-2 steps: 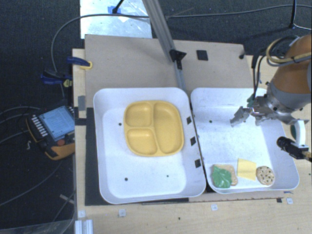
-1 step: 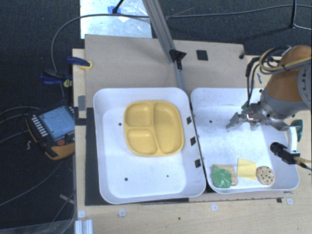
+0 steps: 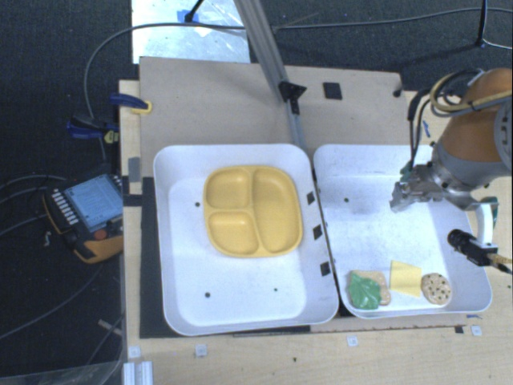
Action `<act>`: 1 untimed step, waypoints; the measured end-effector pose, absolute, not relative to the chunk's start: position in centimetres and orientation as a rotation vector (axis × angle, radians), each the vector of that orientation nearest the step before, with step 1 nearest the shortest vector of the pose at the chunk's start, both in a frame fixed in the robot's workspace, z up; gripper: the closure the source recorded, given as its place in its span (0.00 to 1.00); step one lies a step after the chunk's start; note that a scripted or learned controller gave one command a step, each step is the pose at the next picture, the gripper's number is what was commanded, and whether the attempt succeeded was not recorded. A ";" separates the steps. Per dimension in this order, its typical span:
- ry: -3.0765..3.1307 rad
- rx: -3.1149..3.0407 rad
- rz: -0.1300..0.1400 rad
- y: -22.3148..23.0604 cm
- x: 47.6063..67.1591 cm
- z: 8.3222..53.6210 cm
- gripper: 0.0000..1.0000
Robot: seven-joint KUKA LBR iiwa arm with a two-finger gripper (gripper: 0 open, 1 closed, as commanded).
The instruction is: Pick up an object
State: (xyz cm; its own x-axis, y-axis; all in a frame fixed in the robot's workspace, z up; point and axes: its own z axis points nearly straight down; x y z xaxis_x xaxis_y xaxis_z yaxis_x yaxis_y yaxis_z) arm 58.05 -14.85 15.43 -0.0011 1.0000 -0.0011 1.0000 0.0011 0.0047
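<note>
Toy food pieces, the likely things to be picked, lie in a row along the near edge of the right shallow white plastic bin [image 3: 377,175]: we see a green leafy piece on a tan slice [image 3: 367,289], a yellow cheese-like wedge [image 3: 405,278] just beside it, and a round speckled cookie [image 3: 435,289] at the right end, 3 items in all, the wedge close against both neighbours. Beside it, the left shallow white plastic bin [image 3: 180,239] carries a yellow plastic plate with 3 compartments [image 3: 252,211], lying flat. We see the grey robot arm with its orange band [image 3: 473,139] reaching in from the right, its two-finger gripper [image 3: 407,192] above the upper middle part of the right bin, well apart from the food pieces. We cannot tell whether it is open or closed, since it looks like one grey block from this angle, and we see nothing in it. We judge the task barely begun: nothing looks lifted, all 3 pieces rest on the bin floor, and the gripper would need to travel toward the near edge, descend over 1 piece, close on it and raise it.
</note>
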 end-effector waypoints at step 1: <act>2.216 2.217 0.005 -15.9 58.3 21.1 1.00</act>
State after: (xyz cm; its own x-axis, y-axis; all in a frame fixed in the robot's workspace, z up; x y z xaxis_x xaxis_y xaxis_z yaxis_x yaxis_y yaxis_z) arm 58.26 -15.94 21.06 0.0003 1.0000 -0.0025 1.0000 -0.0003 0.0074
